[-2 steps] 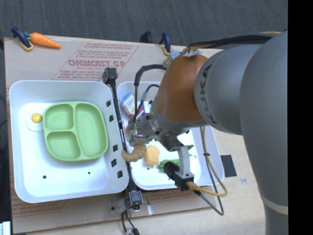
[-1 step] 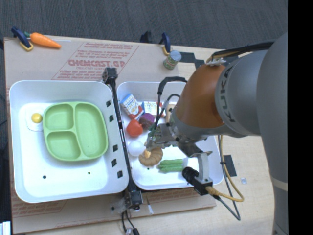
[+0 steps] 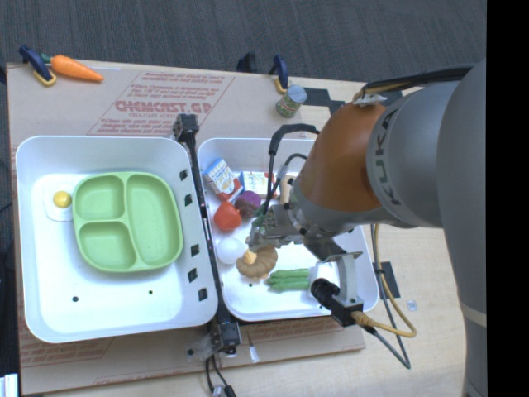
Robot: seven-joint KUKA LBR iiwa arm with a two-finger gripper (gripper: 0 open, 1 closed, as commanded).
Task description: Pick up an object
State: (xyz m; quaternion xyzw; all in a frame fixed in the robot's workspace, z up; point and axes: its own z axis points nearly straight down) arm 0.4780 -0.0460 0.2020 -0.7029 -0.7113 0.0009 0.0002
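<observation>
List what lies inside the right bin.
In the right bin: a small carton, a purple item, a red ball, a white ball, a tan piece and a green vegetable. The arm covers the bin's right part.

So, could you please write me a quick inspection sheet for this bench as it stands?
Surface: bench bearing left bin and right bin.
Job's things: right bin holds a milk carton, red toy, white ball, tan toy, green toy.
Clutter: green divided tray and yellow piece in left bin; carrot and small can on bench.
Grippers: gripper low over right bin.
Cables: yellow cable at right.
Surroundings: grey carpet.
</observation>
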